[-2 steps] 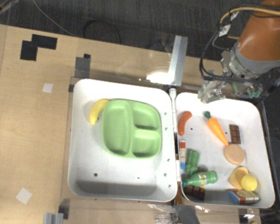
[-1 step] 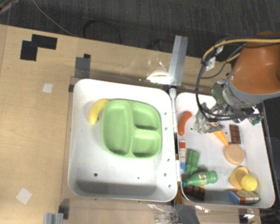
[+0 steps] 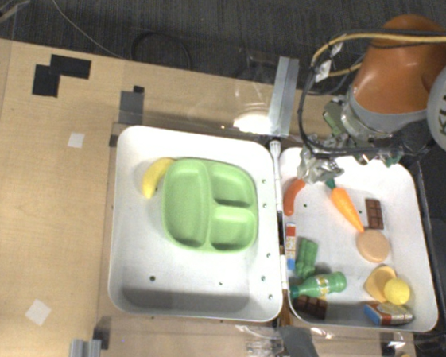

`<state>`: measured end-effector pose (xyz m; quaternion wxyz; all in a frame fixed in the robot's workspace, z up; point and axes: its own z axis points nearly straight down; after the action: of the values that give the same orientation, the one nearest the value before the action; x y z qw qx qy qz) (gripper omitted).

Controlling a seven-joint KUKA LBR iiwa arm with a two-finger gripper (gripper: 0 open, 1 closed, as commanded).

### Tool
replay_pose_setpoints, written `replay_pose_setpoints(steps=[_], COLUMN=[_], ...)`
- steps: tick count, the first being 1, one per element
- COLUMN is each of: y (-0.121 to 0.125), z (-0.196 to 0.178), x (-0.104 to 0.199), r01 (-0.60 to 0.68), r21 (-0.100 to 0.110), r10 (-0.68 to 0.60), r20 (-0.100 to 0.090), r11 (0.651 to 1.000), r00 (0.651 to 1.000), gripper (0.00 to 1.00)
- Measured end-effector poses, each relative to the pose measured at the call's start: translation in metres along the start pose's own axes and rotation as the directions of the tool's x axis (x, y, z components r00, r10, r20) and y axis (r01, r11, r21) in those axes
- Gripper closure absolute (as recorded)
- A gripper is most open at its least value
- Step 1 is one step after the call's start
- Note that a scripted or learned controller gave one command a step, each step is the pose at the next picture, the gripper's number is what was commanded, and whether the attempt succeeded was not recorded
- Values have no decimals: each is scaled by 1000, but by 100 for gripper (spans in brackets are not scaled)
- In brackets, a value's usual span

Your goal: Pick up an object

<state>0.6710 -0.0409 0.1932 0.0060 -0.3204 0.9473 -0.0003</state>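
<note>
The grey and orange arm runs off the frame at about two o'clock, so its upper part is cut away. Its wrist and cables cover the top of the gripper, and the fingertips are too small and blurred to read. In the right bin, toward five o'clock, a small blue and red item is partly hidden behind a yellow ball. At six o'clock, a dark brown block sits partly hidden under a green bottle.
</note>
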Motion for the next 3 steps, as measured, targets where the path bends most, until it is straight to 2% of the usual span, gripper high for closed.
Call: replay_pose_setpoints(steps=[3], y=[-2], z=[-43], x=[-9], r01=[0], r21=[18], r10=[-1], r20=[34], r11=[1000], r00=[999], gripper=[100])
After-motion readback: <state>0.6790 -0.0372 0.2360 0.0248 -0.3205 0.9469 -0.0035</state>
